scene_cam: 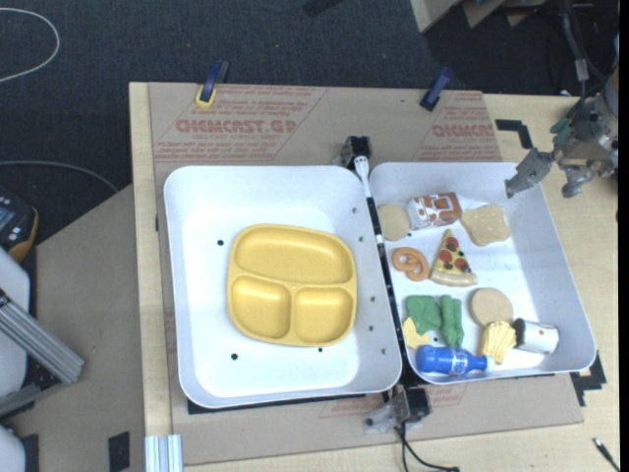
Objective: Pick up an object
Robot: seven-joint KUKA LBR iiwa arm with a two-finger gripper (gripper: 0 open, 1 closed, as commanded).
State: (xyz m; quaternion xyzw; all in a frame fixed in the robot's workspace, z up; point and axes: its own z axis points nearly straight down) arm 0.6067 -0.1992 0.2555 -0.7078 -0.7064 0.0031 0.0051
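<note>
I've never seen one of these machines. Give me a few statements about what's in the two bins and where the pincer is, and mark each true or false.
1. The yellow tray lies in the left bin. True.
2. The pizza slice lies on the yellow tray. False: it is in the right bin.
3. The pincer is above the right bin's far right corner. True.
4. The pincer holds the pretzel. False: the pretzel lies in the bin, apart from it.
5. The blue bottle lies near the right bin's front edge. True.
</note>
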